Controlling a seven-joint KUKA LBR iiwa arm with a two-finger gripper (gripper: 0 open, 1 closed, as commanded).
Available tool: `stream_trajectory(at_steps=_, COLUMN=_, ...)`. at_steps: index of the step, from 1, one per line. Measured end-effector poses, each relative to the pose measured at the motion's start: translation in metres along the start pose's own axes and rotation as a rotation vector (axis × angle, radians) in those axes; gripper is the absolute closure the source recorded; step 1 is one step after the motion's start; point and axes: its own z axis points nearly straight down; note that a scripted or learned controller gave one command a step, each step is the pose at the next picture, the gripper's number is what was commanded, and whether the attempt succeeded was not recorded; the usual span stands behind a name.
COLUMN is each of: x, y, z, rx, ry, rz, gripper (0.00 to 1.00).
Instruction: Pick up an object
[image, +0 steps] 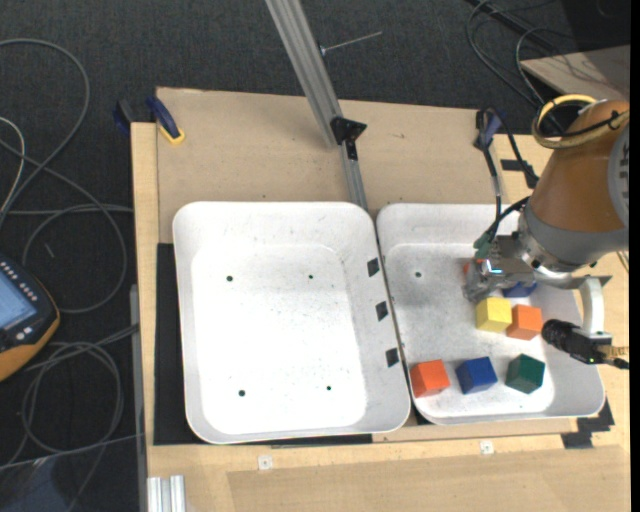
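My gripper (483, 287) hangs low over the right bin (440, 245), near its middle right. Directly in front of it, close to its tip, lies a yellow block (494, 315), with an orange block (526, 321) touching that block's right side. A bit of a blue thing (520, 289) peeks out from under the wrist, mostly hidden. Along the bin's front edge stand an orange-red block (431, 377), a blue block (476, 374) and a green block (524, 373) in a row.
The left bin (200, 250) lies beside the right one, with a ridge and black clips (381, 310) between them. A slanted metal pole (320, 90) rises behind the bins. Cables lie on the floor at the left.
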Motion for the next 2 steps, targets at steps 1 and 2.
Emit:
stream_trajectory(at_steps=1, x=0.002, y=0.006, z=-0.064, rx=-0.001, ry=0.000, rz=-0.002, gripper=1.00)
stream_trajectory(at_steps=2, x=0.002, y=0.007, z=-0.080, rx=0.004, ry=0.001, rz=-0.001, gripper=1.00)
